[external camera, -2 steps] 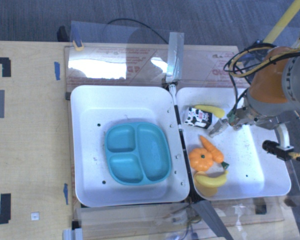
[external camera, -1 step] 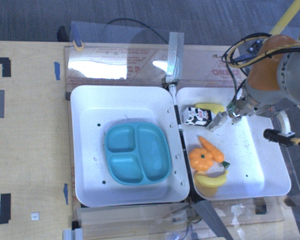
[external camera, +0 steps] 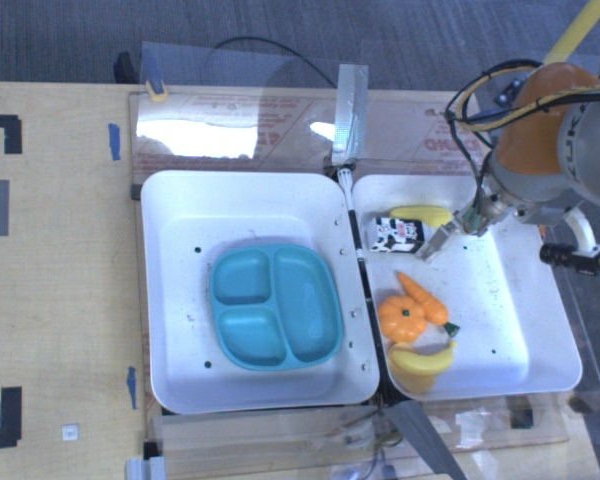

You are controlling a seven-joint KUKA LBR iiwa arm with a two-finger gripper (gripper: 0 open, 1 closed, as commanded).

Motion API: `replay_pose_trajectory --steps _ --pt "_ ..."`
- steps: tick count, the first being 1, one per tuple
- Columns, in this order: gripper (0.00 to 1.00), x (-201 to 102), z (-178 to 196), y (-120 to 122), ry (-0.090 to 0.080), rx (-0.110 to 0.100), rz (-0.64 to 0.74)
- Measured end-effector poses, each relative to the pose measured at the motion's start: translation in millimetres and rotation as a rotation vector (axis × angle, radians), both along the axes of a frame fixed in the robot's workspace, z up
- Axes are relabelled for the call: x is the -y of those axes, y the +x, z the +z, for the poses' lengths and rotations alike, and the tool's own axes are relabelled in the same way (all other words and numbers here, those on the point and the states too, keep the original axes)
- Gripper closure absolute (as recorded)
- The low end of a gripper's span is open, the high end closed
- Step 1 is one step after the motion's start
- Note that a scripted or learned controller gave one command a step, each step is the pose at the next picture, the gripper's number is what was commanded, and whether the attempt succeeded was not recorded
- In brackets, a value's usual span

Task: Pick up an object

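Gripper [external camera: 442,240] low in the right bin [external camera: 510,313], finger state impossible to tell, just right of a black-and-white carton [external camera: 396,234] and a yellow banana [external camera: 423,215] lying crosswise, nearest picks, with carrot [external camera: 421,296], orange fruit [external camera: 404,320] and second banana [external camera: 423,358] farther below.

No text, number or brand is legible from where I work. The clear sheet [external camera: 280,118] behind the bins carries faint reddish print, too blurred to read. The small carton [external camera: 397,233] in my right bin [external camera: 520,348] bears a black-and-white cow pattern, and any lettering on it is too small to make out.
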State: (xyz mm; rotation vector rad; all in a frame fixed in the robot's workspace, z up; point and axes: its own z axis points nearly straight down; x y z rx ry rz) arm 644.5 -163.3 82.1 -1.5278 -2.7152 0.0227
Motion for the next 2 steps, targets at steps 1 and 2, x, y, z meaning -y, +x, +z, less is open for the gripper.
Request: replay_pose_trajectory --steps 1,2 --pt "1.0 1 13 4 -0.005 0.02 -0.003" --pt "1.0 19 108 25 -0.002 0.039 0.109"
